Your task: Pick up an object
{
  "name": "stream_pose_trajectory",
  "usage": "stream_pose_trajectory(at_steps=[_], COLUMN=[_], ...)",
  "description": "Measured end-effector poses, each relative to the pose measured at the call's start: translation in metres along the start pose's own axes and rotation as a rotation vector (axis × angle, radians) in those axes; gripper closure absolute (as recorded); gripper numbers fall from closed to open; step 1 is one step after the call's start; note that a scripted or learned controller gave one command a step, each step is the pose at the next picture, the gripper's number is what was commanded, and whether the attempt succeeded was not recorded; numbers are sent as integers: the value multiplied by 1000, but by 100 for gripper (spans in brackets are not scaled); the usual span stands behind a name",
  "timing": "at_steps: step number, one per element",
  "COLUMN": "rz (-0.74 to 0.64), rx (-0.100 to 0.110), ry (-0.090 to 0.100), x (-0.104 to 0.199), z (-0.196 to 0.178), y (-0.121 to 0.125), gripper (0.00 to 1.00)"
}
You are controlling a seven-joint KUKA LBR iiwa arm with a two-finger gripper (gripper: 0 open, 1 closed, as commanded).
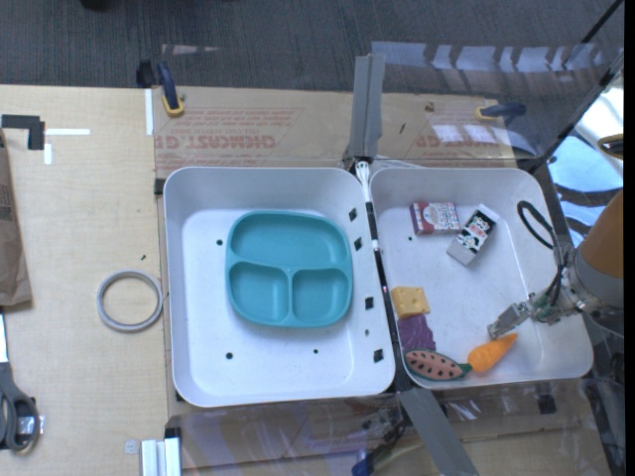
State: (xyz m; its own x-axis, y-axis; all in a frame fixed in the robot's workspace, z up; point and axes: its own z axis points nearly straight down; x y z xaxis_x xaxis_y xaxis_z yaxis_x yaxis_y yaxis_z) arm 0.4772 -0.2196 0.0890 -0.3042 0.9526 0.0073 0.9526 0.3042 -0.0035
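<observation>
The arm [607,256] shows a broad orange band above a grey wrist section at the frame's right side. From it extends a slim metallic gripper [508,317] (silver-grey, with small greenish parts near its base), narrowing toward pale fingers.

Grey tape ring [130,299] on wooden bench [79,216] left of bins; blue clamp [170,91] at cardboard edge

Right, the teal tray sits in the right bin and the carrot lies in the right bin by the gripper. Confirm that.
Not quite. The camera view shows the teal tray in the left bin, not the right one. The rest stands: the carrot lies in the right bin, by the gripper.
</observation>
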Motion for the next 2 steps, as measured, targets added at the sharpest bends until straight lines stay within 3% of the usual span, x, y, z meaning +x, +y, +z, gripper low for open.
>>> stream_pose_trajectory(at_steps=[1, 2], rz=[12, 21], rx=[-1, -2], ry=[-6, -7], x=[28, 17], z=[0, -1], y=[59, 120], gripper=[0, 0])
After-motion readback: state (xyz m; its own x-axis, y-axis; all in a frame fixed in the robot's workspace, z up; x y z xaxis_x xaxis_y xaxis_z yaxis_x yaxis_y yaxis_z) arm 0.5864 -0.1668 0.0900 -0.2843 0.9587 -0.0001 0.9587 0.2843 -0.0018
